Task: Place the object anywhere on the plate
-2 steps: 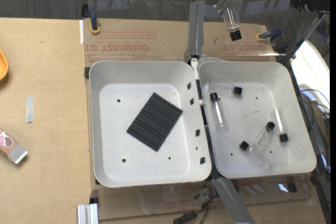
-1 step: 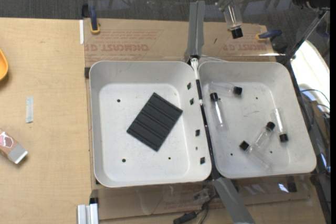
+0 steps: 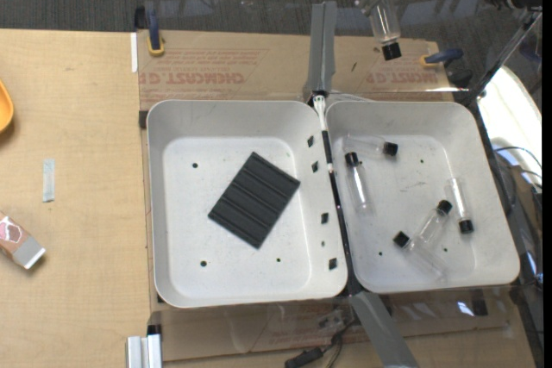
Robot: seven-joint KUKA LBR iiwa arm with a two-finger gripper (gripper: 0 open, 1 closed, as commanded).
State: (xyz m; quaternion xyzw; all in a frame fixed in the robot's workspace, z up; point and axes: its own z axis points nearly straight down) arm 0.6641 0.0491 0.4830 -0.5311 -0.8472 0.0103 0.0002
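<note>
While the gripper (image 3: 385,23) is hanging high at the upper right of the frame, above the right bin's (image 3: 492,185) far rim, it is carrying a clear vial with a black cap (image 3: 385,32) between its fingers, cap pointing down. The dark ribbed plate (image 3: 254,199) is lying flat in the middle of the left bin (image 3: 164,211), well apart from the gripper, at the centre left of the frame. Other capped vials (image 3: 355,178) are lying scattered in the right bin. The vial is looking smooth and round, so I judge it could be slipping during the crossing, or rolling off the flat plate once released.
</note>
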